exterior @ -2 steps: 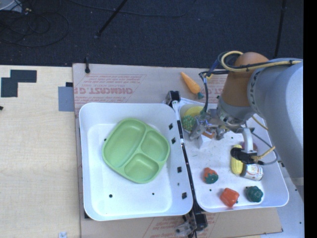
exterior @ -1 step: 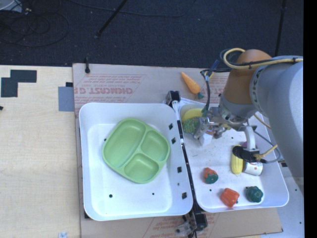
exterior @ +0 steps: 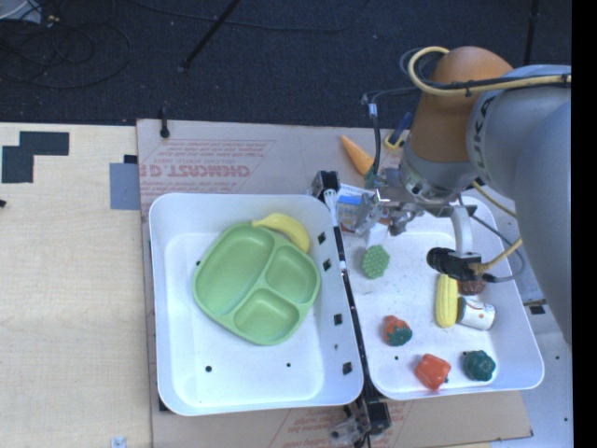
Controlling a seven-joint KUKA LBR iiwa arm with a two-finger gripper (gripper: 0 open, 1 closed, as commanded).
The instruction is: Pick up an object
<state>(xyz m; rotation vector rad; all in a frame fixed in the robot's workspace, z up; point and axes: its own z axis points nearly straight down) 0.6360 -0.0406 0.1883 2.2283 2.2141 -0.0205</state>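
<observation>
I can't tell my hand's state; the green broccoli below looks light, probably stiff plastic, best pinched across its head.

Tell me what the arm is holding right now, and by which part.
Cannot be told. The gripper hangs just above the green broccoli piece in the right bin, with nothing visibly gripped.

Two bins, one plate

The two bins are moulded in smooth, faintly glossy white plastic; a green divided plate of matt plastic is seen in the left bin; printed brown cardboard lies beneath; the arm is finished in smooth grey and glossy orange.
</observation>
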